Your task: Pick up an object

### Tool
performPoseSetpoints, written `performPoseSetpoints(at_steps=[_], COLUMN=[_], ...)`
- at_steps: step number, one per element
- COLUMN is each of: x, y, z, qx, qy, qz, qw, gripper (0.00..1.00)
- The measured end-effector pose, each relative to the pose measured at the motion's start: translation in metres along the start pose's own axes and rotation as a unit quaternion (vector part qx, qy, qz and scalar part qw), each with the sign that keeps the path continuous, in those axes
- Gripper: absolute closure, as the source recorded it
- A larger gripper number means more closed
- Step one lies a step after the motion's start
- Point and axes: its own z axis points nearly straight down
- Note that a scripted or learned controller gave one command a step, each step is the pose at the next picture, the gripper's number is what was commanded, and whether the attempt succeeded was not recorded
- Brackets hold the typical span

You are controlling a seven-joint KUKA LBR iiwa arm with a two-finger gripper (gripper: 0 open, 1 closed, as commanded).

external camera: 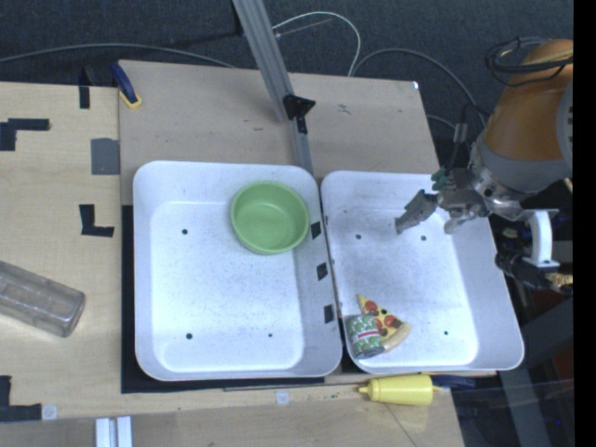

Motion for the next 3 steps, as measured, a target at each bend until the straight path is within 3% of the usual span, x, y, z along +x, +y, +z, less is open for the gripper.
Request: performPoseSetpoints(at_steps=[1, 3], x=[0.0, 0.007], y=[0.0, -0.004], z=[0.0, 0.1], qx=[0.0, 0.003], qy=[0.0, 0.0], qz=[0.0, 0.001], qw=[1.0, 1.0], gripper=[0.0, 0.0])
